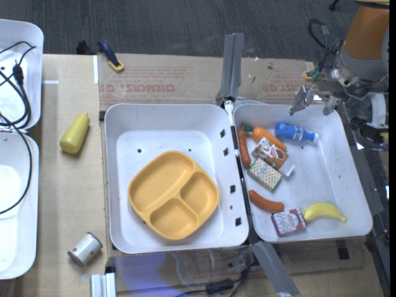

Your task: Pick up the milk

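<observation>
arm (366, 23) cropped top right, carton labels unreadable

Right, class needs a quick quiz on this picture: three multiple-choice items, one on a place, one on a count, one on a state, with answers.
1. Where does the yellow tray lie?
A. In the left bin
B. In the right bin
C. On the bench outside the bins

2. How many compartments has the tray?
A. Two
B. Three
C. Five

3. How is the gripper?
A. Shut on the banana
B. Jaws open, holding nothing
C. Down in the left bin

Answers:
1 A: the yellow tray sits inside the left bin.
2 B: one long and two smaller sections show.
3 B: the gripper hangs over the right bin's far edge, jaws apart.
</observation>
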You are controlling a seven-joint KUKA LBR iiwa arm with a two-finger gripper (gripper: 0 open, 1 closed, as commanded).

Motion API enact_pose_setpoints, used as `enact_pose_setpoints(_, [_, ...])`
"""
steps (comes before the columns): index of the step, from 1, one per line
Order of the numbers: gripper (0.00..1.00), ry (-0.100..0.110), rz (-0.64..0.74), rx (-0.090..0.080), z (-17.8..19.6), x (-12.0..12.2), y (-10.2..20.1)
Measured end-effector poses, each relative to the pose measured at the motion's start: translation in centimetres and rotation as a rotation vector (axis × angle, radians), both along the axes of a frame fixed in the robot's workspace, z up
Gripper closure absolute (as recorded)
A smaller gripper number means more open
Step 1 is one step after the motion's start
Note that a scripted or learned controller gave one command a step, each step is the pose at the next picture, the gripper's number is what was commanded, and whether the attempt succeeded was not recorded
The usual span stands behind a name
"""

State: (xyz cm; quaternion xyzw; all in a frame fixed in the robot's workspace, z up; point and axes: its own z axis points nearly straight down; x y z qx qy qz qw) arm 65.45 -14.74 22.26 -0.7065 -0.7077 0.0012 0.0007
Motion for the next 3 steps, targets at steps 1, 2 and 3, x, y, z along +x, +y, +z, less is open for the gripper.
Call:
enact_pose_setpoints(1, [0.0,-0.001,0.036,0.0,-9.3,-5.7,1.5])
enact_pose_setpoints(2, [0.0,-0.004,0.17,-0.001,-5.3,-0.9,-4.1])
enact_pose_setpoints(3, [0.0,-0.021,0.268,-0.007,-11.2,-3.9,1.8])
